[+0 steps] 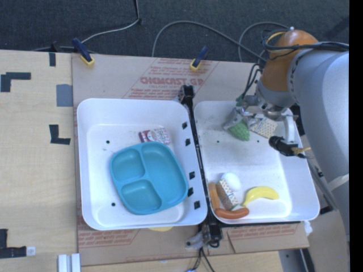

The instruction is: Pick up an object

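We had the gripper (245,119) low in the back of the right bin (295,208), directly over a small green object (241,131). Whether it was apart or clamped, we couldn't tell; the wrist blocked the tips. The green piece looked knobbly and soft, touching or just beside the metal below the wrist.

Risks as we judged them:
- Green piece is small and irregular, so it could squirt sideways on closing.
- A patterned flat piece (262,128) lay just beside it, so it might get nudged or pinched along.
- Bin wall was near, so contact was possible on descent.

Front of the same bin: 1 smooth curved yellow banana (261,195), a white rounded object (230,181), an orange-red sausage shape (231,212). Left bin (91,169) held 1 glossy blue 3-compartment tray (148,177) and a small wrapped packet (154,135).
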`<state>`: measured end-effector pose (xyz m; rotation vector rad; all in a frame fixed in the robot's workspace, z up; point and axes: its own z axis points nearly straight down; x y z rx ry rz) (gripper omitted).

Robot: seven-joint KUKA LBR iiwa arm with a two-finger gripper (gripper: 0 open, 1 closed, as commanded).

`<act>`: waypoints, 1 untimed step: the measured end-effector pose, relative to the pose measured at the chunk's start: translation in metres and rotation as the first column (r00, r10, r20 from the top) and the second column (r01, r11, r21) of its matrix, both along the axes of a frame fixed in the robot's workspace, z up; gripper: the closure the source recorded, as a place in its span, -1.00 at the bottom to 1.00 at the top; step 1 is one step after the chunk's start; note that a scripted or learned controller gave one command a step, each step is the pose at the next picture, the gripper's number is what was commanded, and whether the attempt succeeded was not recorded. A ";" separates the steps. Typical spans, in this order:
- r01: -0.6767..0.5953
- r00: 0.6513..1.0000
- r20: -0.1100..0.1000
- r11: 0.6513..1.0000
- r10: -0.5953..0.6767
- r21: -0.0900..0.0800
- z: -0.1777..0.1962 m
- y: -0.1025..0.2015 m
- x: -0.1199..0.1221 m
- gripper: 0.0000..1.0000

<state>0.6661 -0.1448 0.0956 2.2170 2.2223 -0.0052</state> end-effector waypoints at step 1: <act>0.000 1.000 0.001 1.000 0.000 0.004 0.089 0.065 -0.042 1.00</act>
